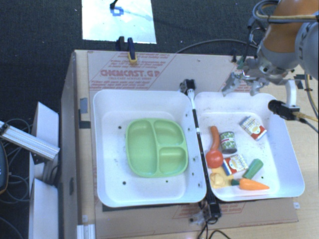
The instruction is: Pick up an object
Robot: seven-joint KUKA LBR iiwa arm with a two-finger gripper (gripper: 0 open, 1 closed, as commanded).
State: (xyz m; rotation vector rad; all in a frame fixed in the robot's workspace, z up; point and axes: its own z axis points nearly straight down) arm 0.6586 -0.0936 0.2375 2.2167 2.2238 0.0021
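Up at the far rim of the right bin (291,153), the gripper (242,85) hangs with its fingers spread and nothing between them. Well below it lie a red spoon (215,148), a small can (228,142), a carton (253,127) and a carrot (253,184); the left bin (107,133) holds a green divided plate (156,147).

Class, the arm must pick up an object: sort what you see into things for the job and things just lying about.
For the job: gripper; right bin holding small can, carrot, red spoon, small carton.

Lying about: green divided plate in left bin; blue clamp.
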